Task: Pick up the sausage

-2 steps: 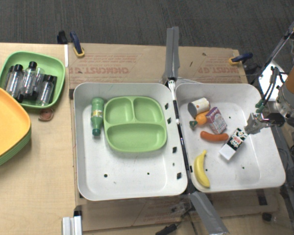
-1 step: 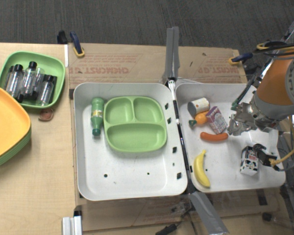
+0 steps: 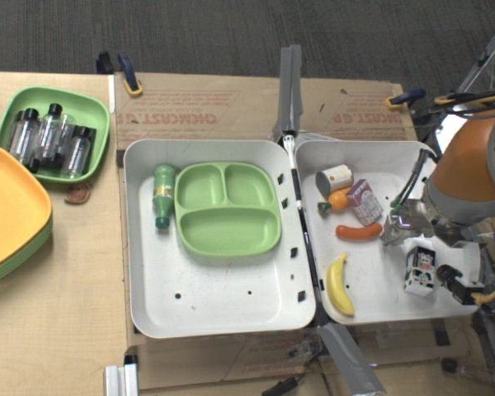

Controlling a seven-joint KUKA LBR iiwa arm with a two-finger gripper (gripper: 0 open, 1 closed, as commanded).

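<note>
I see the sausage (image 3: 359,232) lying flat on the floor of the right bin (image 3: 384,304), roughly in the middle of it, its length running left to right across my view and nothing gripping it. The end effector (image 3: 393,228) sits just beside the sausage's right end, very close to it or touching; from this angle I cannot tell how wide it stands, nor whether it meets the sausage. Behind it the arm (image 3: 470,180) reaches in from the right, its orange band over the bin's right side. Just above the sausage a small purple and white carton (image 3: 364,202) lies tilted, and to the left of the carton is an orange piece of toy food (image 3: 338,200) with a green end, close to it. Further back a pale can (image 3: 336,176) lies on its side. Toward the front of the same bin a banana (image 3: 340,285) lies apart from the sausage, near the bin's left wall. The left bin (image 3: 223,299) holds a green divided plate (image 3: 228,208) in its back half, with a green bottle (image 3: 162,195) lying along the plate's left edge. Out on the tabletop (image 3: 58,320) to the left I see a green tray (image 3: 97,115) carrying several small dark-capped bottles (image 3: 48,141), and a stack of orange plates (image 3: 12,213) at the left edge of my view
</note>
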